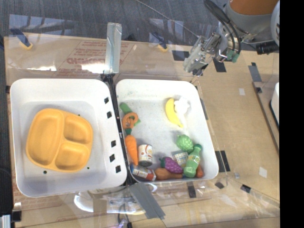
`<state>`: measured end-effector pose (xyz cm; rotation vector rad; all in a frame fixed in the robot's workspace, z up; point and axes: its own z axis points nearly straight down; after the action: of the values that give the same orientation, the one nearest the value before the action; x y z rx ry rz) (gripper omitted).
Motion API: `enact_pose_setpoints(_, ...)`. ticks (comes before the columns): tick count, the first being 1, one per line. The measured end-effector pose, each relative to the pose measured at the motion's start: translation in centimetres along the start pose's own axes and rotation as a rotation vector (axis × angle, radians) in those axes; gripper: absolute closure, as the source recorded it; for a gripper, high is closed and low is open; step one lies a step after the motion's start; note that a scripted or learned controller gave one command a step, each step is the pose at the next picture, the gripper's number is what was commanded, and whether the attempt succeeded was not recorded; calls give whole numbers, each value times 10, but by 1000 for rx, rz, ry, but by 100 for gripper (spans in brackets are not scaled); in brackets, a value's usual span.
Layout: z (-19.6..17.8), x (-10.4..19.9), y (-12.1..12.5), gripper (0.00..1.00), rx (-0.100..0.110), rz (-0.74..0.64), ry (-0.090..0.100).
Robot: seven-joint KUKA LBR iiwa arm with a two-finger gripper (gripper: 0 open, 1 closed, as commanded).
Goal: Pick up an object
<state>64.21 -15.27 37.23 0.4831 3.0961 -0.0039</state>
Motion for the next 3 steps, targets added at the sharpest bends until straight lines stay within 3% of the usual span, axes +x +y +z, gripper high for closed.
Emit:
enact_pose_setpoints(1, -21, -22, -54, 100, 0, -291, -1)
enact_pose_setpoints(2, 117, -15, -52, 100, -7, -642, 14)
enact_pose_setpoints(3, 187, -19, -16, 100, -8, -717, 12)
